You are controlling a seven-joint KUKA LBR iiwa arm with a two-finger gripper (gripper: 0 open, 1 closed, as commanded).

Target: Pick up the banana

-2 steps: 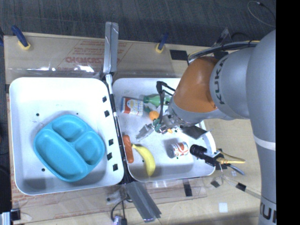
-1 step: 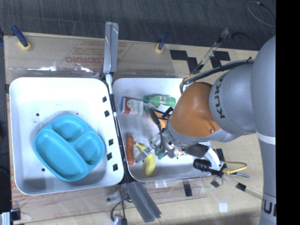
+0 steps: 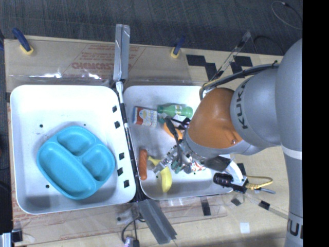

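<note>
The yellow banana (image 3: 165, 178) lies near the front of the right bin (image 3: 154, 192), its upper end reaching toward the stem at about the gripper's left side. My gripper (image 3: 177, 163) hangs low over the right bin, just above and right of the banana, under the orange wrist band. The arm hides much of the fingers, so their state is unclear. Nothing visibly sits between them.
An orange carrot-like item (image 3: 143, 164) lies left of the banana by the bin divider. A bottle with a green cap (image 3: 160, 115) lies at the right bin's back. A blue divided plate (image 3: 76, 161) sits in the left bin (image 3: 31, 107).
</note>
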